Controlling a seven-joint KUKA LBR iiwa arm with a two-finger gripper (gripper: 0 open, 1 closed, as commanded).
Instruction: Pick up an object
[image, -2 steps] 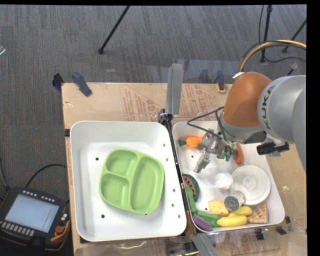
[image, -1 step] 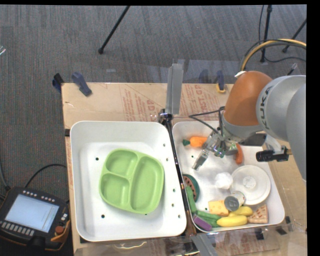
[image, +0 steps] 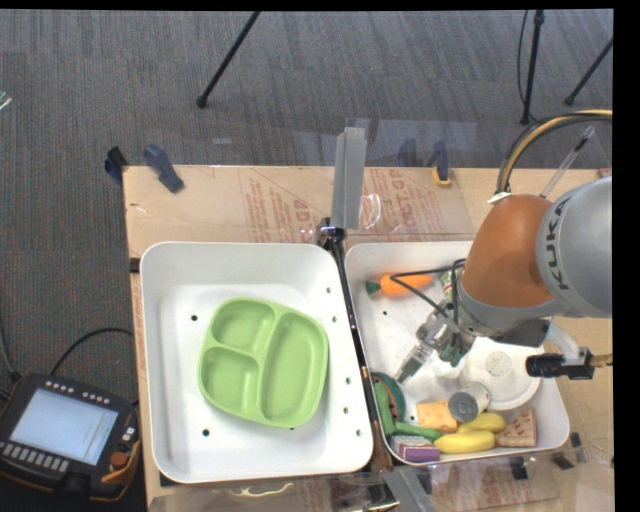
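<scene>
Here, the two-finger metal gripper (image: 412, 366) hangs low over the bare white floor of the right-hand shallow white plastic bin (image: 365, 300), its thin fingers slightly parted with nothing between them. Above it, toward two o'clock, bulges the arm's orange band (image: 505, 255) and grey shell. At eleven o'clock from the gripper lies an orange carrot-shaped toy (image: 395, 286). Toward five o'clock the bin's near corner holds a jumble: a round white lid or plate (image: 500, 372), a small grey metal can (image: 463, 406), an orange cheese-like wedge (image: 436, 415), a yellow banana (image: 465, 440), a brown toast-like slice (image: 518, 430), a purple stick (image: 420, 453) and a dark green curved piece (image: 390, 398).

At nine o'clock, the left-hand white bin (image: 160, 300) holds a glossy lime-green plastic plate with three compartments (image: 265, 362). Both bins rest on a cardboard-covered bench (image: 230, 205) standing on grey ribbed carpet (image: 90, 90); a black handheld pendant with a pale screen (image: 65, 430) lies at the carpet's eight-o'clock corner.
</scene>
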